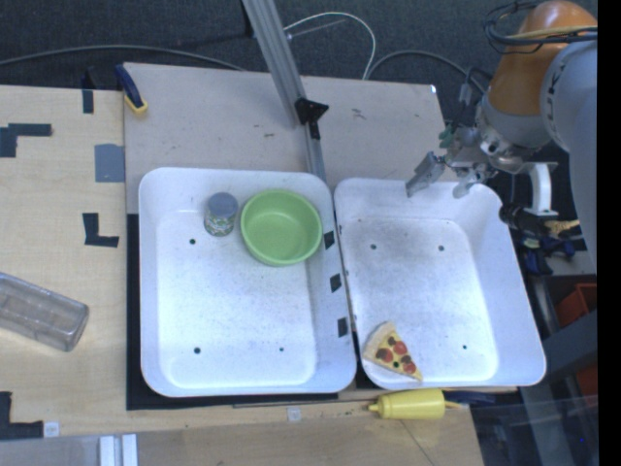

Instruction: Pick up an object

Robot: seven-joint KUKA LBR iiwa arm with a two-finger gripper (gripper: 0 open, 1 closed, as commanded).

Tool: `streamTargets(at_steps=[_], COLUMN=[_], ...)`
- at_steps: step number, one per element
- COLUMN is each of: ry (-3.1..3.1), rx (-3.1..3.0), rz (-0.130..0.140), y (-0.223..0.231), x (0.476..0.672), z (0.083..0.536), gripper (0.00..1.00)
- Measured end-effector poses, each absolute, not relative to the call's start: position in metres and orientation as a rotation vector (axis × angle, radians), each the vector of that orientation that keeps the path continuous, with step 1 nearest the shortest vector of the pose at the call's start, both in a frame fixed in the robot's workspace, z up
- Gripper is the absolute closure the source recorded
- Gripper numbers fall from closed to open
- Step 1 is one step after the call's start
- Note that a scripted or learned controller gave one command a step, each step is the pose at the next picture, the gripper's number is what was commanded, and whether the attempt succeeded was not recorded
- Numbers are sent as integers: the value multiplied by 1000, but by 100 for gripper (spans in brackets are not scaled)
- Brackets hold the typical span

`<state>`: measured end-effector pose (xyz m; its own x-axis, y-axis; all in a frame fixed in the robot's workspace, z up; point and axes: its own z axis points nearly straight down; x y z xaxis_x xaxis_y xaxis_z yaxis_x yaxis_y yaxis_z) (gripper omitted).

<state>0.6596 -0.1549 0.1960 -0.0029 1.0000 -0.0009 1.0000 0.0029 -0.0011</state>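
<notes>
Seen from above at a slant: wooden bench (223,124) bearing two shallow white bins side by side, touching along their inner walls; left bin (165,348) holding a green bowl (281,226) against its far rim near the shared wall, with a small grey-lidded jar (221,214) just beside the bowl on its left, upright; wide bare floor across the near half of that bin, open to the near rim; right bin (505,289) largely bare across its middle and far side, with a toy pizza slice (391,349) lying flat in the near left corner, close against the wall, point toward the near right; grey arm (572,76) with orange band (529,56) reaching in from the right, gripper (442,179) poised over the far rim of the right bin, its two fingers (421,177) spread apart and grasping nothing, well apart from the pizza slice; slanted metal post (281,61) crossing the bench behind the bins toward their junction; clear plastic container (39,311) lying on its side at the left edge, well away from the bins; yellow bottle (412,405) lying flat just outside the near rim of the right bin, close below the pizza slice; blue and yellow clamp (130,89) at the bench's far left corner.
</notes>
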Motion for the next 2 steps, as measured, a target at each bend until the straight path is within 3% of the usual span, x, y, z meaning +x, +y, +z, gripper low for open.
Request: streamTargets(at_steps=[1,2], ry=[-2224,-2221], rx=[-2218,-2217], rz=[3,7], y=[-155,-160], x=[660,661], z=[196,150], gripper=[0,0])
